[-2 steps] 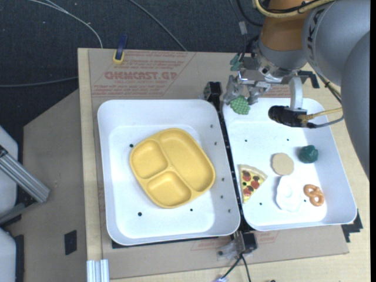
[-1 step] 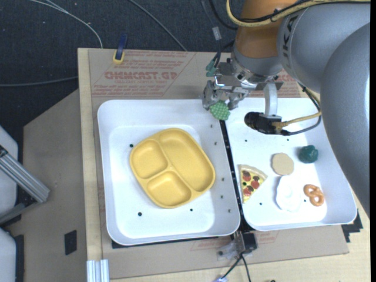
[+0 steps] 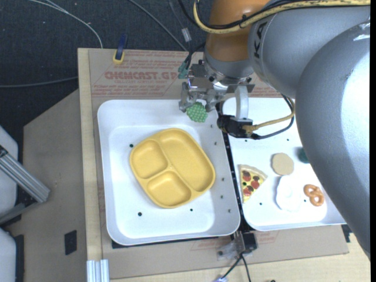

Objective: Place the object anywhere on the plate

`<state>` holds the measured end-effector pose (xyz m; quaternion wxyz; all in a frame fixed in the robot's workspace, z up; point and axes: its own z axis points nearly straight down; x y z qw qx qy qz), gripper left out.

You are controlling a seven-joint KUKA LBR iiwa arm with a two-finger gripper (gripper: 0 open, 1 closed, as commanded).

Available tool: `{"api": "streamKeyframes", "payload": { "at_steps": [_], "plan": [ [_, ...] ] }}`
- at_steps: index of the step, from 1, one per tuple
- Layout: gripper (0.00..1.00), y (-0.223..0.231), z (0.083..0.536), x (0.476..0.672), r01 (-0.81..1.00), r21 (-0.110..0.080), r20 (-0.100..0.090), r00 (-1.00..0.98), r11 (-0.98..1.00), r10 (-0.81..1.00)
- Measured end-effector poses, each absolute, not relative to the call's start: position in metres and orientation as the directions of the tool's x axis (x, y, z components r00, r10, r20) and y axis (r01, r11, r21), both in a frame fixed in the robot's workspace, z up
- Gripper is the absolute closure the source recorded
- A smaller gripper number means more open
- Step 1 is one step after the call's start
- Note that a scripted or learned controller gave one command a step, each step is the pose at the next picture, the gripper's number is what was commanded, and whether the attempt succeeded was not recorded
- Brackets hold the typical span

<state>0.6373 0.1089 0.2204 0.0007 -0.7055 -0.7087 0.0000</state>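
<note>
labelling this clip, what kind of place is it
Probably a robotics lab bench, not a kitchen: a robot arm over two white bins, toy food like a pizza slice and pretzel, and loose cables behind.

A single fixed camera looks down from above at a slant onto the tan wooden worktop (image 3: 94,216). It sits fairly close, so the left shallow white plastic bin (image 3: 111,157) shows whole in the middle of the view, while the right shallow white plastic bin (image 3: 264,213) is cut off. The large grey robot arm with its orange band (image 3: 317,57) enters from the upper right, near the lens, and covers that corner.
</note>
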Motion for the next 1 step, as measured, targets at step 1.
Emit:
{"api": "streamKeyframes", "payload": {
  "at_steps": [1],
  "plan": [
    [1.00, 0.1637, 0.2347, 0.6506, 1.000, 0.004, 0.002, -0.003, 0.003, 1.000]
  ]
}}
